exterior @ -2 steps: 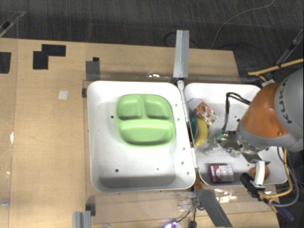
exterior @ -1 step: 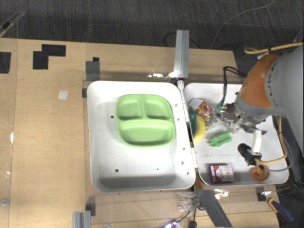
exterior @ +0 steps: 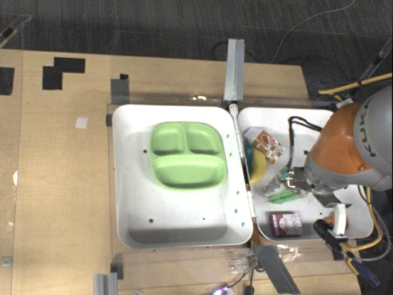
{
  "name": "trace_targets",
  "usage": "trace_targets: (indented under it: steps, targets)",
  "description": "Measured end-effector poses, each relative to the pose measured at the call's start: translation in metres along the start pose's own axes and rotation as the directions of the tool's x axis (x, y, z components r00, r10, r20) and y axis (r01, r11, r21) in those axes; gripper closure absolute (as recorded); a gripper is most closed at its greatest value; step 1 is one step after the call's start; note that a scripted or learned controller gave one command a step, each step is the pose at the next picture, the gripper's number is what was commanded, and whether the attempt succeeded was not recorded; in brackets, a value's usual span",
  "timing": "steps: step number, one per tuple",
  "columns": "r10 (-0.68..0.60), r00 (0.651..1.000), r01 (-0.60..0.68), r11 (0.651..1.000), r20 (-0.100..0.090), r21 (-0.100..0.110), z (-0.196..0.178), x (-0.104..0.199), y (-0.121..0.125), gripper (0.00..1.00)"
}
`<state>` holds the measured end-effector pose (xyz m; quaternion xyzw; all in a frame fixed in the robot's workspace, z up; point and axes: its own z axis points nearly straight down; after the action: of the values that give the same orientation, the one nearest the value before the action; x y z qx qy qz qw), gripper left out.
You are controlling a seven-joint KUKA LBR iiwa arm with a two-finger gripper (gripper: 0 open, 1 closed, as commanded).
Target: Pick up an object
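The right bin (exterior: 270, 232) holds several small things. A yellow piece (exterior: 259, 165) lies by its left wall, with a red-and-white packet (exterior: 268, 144) just behind it. A dark maroon packet (exterior: 285, 224) rests near the front wall. A green object (exterior: 284, 195) lies in the middle of the bin. My gripper (exterior: 291, 180) hangs low over that green object, right at its upper end. The orange wrist covers the bin's right half.
The left bin (exterior: 132, 171) carries a light green divided tray (exterior: 186, 154). A metal divider post (exterior: 234, 72) stands between the bins at the back. Wooden bench spreads to the left, with black marks at its far corner.
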<state>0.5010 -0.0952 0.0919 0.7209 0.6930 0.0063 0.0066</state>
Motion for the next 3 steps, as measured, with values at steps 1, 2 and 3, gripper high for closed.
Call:
trace_targets:
  steps: [1, 2, 3]
  targets:
    - [0.079, 0.997, -0.079, 0.997, 0.0, 0.015, -0.093, 0.063, -0.014, 0.0]
    - [-0.253, 0.967, 0.253, 0.967, -0.004, 0.014, -0.092, 0.077, 0.044, 0.0]
    - [-0.135, 0.991, 0.135, 0.991, -0.001, 0.014, -0.087, 0.011, 0.102, 0.0]
